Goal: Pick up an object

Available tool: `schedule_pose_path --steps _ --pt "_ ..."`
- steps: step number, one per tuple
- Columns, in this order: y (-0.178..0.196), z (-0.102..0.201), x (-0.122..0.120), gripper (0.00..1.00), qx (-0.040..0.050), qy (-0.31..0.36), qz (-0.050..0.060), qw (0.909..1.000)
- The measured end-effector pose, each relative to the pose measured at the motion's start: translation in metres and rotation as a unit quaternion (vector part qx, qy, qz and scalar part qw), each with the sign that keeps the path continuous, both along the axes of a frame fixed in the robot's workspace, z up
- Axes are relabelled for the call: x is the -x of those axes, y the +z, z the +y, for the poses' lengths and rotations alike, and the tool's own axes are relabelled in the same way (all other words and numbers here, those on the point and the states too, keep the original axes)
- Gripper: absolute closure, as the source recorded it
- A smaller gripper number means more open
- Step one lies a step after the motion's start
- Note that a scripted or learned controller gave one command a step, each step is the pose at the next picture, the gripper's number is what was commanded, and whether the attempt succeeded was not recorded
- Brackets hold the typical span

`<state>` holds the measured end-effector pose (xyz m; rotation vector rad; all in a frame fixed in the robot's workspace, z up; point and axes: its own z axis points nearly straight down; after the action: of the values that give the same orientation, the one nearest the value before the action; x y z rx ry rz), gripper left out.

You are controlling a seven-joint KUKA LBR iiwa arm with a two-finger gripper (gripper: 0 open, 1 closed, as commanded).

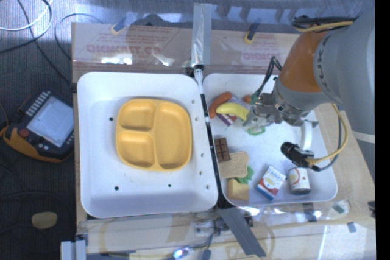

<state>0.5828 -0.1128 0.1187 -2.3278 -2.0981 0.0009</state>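
Observation:
My gripper (258, 120) hangs low over the upper middle of the right bin (323, 192), just right of a yellow banana (232, 109) and a red sausage-like piece (220, 100). A pale green item (256, 128) lies right under the fingertips. Lower in the same bin lie a chocolate bar (222, 148), a slice of toast (234, 164), a cheese wedge (239, 190), a small blue and white carton (270, 182) and a little can (298, 180). The arm's body hides the bin's upper right part.
The left bin (97, 192) holds a yellow divided plate (154, 134) in its middle. A ridge (207, 131) separates the two bins. A black cable connector (295, 153) dangles from the arm over the right bin. A handheld pendant (42, 125) lies on the floor at the left.

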Motion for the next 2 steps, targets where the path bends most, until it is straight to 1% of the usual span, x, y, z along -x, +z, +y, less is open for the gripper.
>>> schedule_pose_path --steps 1,2 --pt "0.0 0.0 0.0 0.0 0.0 0.0 0.0 1.0" --pt "-0.022 -0.007 -0.043 0.0 0.0013 -0.019 -0.01 0.9998"
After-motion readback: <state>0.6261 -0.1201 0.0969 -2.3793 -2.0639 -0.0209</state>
